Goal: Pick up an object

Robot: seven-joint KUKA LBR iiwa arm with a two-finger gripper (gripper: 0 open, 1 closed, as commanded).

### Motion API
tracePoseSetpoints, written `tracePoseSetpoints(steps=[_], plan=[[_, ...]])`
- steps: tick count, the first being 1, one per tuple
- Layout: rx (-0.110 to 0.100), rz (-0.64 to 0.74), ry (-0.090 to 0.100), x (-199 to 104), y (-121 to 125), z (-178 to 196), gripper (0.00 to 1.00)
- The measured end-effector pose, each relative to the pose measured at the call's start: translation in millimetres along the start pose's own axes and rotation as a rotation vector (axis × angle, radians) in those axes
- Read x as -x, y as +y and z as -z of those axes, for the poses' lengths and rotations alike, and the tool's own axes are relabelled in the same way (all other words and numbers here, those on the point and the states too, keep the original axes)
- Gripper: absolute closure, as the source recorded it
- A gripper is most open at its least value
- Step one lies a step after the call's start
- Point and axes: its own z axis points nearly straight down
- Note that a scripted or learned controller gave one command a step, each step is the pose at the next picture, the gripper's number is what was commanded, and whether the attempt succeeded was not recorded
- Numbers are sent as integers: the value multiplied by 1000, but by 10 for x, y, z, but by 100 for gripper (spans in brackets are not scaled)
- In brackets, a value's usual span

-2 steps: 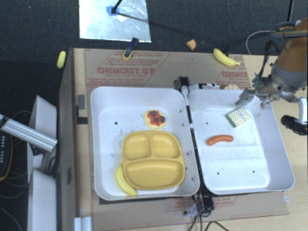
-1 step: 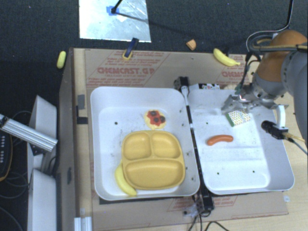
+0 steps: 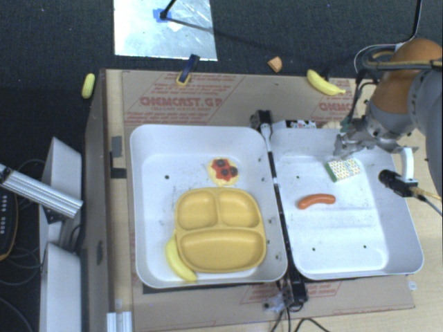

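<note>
Yellow tray (image 3: 220, 229), orange sausage (image 3: 316, 200)
</note>
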Motion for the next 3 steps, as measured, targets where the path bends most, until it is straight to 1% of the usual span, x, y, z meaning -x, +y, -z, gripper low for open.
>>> tracePoseSetpoints(steps=[1, 2, 3], plan=[[0, 0, 0, 0, -1, -1, 0], [10, -3, -2, 34, -168, -221, 0], [17, -2, -3, 37, -145, -90, 100]])
